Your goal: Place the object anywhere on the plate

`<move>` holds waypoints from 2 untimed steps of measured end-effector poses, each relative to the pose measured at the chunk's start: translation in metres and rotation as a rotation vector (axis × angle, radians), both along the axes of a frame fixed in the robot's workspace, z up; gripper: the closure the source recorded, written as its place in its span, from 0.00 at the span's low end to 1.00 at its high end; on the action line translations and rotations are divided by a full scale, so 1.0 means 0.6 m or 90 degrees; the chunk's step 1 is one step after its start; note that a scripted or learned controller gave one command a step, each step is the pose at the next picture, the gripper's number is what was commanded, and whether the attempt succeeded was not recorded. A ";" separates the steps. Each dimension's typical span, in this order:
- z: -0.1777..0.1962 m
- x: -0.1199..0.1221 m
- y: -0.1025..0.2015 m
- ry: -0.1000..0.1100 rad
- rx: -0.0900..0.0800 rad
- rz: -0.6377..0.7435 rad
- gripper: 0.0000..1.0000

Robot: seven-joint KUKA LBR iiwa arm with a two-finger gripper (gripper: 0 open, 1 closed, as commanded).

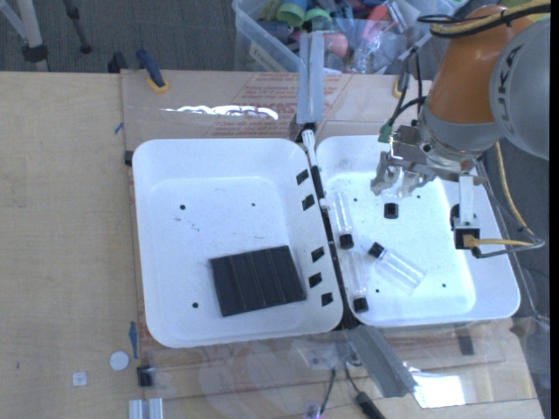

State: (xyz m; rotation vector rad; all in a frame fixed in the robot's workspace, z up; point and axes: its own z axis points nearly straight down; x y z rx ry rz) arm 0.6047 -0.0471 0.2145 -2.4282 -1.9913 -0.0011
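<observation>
The counter (61, 234) carries my two white bins side by side, and that split explains the whole layout: one bin supplies, the other receives. The left bin (157, 168) holds the plate (257, 280), a dark, ribbed, flat slab lying toward 5 o'clock of its floor, low and open from above, so anything lowered onto it should rest without rolling far.

The right bin (498, 291) is where I am working. My arm (476, 68) comes in from 3 o'clock and hangs over that bin's 12 o'clock half, wrist pointed down, because the things to pick lie here.

They are clear vials with black caps. One (397, 266) lies tilted near the bin's middle; others (341, 223) lie along the 9 o'clock wall, pressed close to the divider, which I judge makes them awkward to reach.

My fingers (395, 182) hover above the bin floor, near 12 o'clock of the middle vial and apart from it. A small dark piece (390, 209) shows just under them; I cannot tell whether I grip it, nor whether my fingers are apart or together.
</observation>
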 end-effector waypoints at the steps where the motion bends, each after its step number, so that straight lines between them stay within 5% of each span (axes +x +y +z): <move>1: 0.031 -0.019 0.067 0.001 0.000 0.323 1.00; 2: 0.079 -0.048 0.155 -0.002 -0.001 0.503 1.00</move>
